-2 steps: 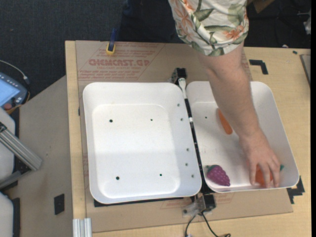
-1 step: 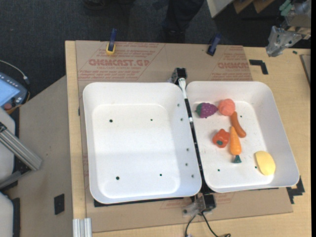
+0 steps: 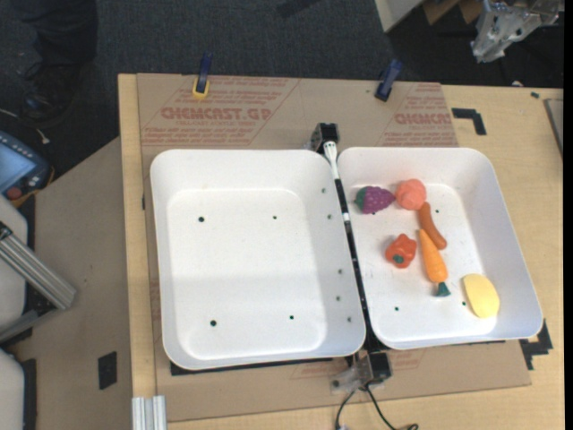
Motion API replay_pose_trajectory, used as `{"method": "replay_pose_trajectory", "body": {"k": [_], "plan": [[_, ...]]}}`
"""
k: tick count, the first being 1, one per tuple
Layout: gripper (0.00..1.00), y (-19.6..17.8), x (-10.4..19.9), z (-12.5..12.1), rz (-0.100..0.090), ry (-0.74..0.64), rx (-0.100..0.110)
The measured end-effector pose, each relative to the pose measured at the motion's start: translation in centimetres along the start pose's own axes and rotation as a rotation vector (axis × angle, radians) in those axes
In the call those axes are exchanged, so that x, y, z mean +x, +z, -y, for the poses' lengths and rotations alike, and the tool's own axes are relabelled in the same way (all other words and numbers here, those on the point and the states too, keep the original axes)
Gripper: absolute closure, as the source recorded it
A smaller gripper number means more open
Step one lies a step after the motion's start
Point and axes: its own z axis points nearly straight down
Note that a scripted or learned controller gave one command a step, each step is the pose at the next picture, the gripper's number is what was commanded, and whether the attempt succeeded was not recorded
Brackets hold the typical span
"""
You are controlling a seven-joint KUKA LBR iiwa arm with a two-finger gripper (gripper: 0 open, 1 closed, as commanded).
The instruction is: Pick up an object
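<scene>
Six items: toy foods, all lying in the right bin, none lifted.
Purple grapes: upper left of the group, near the divider between the bins.
Pink round piece: just beside the grapes, touching or nearly touching the sausage's top end.
Red-brown sausage: slanted, running down from the pink piece toward the carrot.
Orange carrot: long, lying lengthwise, green tip pointing to the near rim.
Red pepper: just left of the carrot, with open floor on its left side.
Yellow lemon: lower right corner, apart from the others.
Left bin: white, shallow, four dark dots on its floor.
Base: brown cardboard sheet under both bins, held by a yellow clip and a blue clip.
Gripper: at the top right, well clear of the bins; possibly a pale metal assembly, too blurred to say whether its fingers are spread or pressed together.
Step in hand: approach not begun.
Handling advice: favour the lemon or grapes, which stand clear of neighbours; descend straight, straddle the narrow axis, avoid the bin wall.
</scene>
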Motion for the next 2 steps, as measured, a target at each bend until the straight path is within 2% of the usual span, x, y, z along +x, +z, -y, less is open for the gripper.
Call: {"method": "replay_pose_trajectory", "body": {"k": [1,2], "plan": [[1.0,16.8,0.5,1.1,-0.004,0.005,0.022],[1.0,30.6,-3.4,7.5,-0.004,0.01,0.025]]}}
